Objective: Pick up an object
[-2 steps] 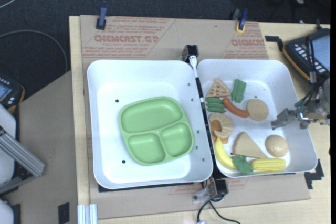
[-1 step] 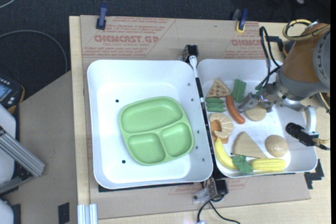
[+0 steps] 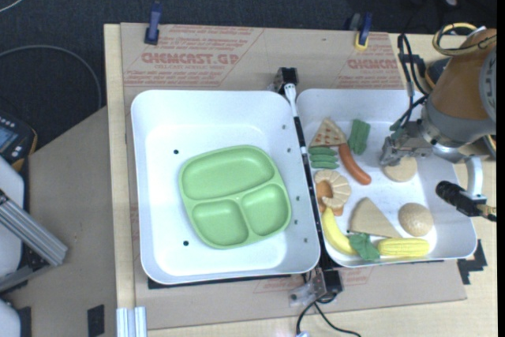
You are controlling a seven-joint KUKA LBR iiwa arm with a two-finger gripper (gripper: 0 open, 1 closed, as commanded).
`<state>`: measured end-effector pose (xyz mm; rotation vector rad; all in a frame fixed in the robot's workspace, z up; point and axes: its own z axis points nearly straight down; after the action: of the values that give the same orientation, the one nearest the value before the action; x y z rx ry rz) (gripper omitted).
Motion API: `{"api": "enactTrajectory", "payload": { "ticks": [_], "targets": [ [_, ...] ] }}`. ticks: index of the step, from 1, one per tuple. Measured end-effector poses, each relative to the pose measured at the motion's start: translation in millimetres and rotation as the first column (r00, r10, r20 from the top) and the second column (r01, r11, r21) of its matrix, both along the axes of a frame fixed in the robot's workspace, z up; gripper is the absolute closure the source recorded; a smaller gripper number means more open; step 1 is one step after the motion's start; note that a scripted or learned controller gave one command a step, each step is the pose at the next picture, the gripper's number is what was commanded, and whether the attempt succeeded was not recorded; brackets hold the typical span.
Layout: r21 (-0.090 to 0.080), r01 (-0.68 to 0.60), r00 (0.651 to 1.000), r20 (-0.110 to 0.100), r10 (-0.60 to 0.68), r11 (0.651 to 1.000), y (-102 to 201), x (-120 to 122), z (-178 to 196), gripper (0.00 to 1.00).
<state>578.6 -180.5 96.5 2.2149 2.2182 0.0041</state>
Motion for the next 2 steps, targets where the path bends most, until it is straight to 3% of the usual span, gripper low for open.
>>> {"api": "enactTrajectory", "payload": {
  "ticks": [1, 2],
  "targets": [
    [0.003, 0.000, 1.000, -0.006, 0.000, 1.000, 67.5, -9.9, -10.8, 1.00],
    [0.003, 0.001, 1.000, -0.006, -0.001, 1.000, 66.4, -9.9, -1.4, 1.00]
  ]
}}
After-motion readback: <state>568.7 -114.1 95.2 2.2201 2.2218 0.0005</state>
